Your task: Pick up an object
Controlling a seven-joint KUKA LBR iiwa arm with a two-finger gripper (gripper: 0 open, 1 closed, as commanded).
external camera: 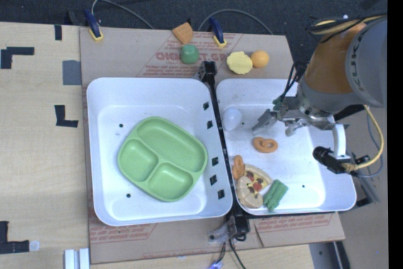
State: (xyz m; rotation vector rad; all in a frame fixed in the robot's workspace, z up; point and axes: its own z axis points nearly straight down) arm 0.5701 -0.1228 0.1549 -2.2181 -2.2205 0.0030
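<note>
My gripper hangs over the right bin, its fingers spread open with nothing between them. Just below it lies an orange pretzel-shaped toy. A pale round object rests to the gripper's left near the bin's wall. Further toward the front lie a pizza slice toy, a green vegetable toy and a small orange piece. The left bin holds a green divided plate.
Behind the bins on the cardboard sit an orange wedge, a green ball, a yellow fruit and an orange ball. Cables and clamps run along the back edge. The arm's body looms over the right bin's far right side.
</note>
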